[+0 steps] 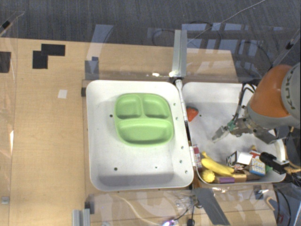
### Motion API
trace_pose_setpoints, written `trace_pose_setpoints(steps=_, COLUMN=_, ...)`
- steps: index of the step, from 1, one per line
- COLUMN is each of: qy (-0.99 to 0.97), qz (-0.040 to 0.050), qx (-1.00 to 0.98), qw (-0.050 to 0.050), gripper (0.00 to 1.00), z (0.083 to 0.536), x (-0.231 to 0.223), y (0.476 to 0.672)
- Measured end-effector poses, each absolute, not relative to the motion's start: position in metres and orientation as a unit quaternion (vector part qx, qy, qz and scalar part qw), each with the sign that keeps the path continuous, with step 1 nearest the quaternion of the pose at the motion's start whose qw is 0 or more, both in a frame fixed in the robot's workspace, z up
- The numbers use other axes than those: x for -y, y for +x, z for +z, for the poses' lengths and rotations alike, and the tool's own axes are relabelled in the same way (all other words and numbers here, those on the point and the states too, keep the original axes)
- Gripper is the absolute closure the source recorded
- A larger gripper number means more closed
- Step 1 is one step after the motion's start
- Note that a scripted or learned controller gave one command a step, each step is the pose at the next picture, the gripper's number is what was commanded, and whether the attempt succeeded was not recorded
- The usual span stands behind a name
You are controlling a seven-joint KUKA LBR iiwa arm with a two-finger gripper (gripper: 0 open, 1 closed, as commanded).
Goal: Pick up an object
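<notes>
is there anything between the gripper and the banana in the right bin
Nothing visible does. The gripper hangs over bare white floor of the right bin, and the banana lies nearer the front wall with open floor between them. The other small items crowd the banana's right side, not the gripper's side.

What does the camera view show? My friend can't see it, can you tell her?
A grey robot arm with an orange band reaches in from the right, its gripper hovering over the right white bin. A banana and small items lie piled at that bin's near edge, with a red object by its left wall. The left white bin holds a green divided plate.
</notes>
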State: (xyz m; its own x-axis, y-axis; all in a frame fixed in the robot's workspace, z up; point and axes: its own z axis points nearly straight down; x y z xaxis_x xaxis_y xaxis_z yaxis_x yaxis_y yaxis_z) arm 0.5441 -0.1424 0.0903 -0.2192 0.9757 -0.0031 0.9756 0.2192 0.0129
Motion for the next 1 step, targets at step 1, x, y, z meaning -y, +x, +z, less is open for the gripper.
trace_pose_setpoints(steps=1, qy=0.632, qz=0.0056, qx=-0.775, qw=0.007, gripper=0.00, z=0.0900, x=0.1024, y=0.6036)
